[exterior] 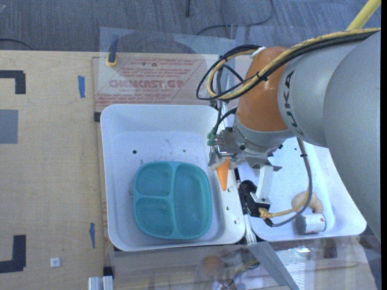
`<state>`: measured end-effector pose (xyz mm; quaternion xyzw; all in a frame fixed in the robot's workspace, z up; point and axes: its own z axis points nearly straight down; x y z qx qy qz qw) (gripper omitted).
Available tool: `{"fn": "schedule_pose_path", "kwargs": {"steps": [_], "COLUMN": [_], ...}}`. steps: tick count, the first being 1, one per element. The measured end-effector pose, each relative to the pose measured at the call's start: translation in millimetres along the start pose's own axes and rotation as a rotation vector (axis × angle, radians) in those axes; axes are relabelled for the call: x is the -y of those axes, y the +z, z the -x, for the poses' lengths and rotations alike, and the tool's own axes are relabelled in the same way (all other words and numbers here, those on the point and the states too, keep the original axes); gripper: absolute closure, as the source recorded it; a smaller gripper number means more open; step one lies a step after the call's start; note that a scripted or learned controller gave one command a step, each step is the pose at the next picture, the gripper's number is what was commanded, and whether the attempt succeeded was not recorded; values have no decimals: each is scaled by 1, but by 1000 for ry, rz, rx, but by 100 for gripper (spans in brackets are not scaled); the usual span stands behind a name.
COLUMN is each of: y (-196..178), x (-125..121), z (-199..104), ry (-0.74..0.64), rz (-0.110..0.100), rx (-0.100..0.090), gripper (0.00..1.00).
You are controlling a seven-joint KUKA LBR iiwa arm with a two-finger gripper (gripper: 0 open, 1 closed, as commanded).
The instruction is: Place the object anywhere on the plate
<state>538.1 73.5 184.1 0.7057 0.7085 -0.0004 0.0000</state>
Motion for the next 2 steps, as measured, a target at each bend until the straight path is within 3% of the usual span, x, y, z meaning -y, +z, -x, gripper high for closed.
{"fn": "schedule_pose_path", "kwargs": {"steps": [1,2], "y": [31,31], "x": [26,26], "z": [-53,-53], "ry": [6,6], "rz": [-3,-3], "rx": [0,-1], "gripper": [100,0]}}
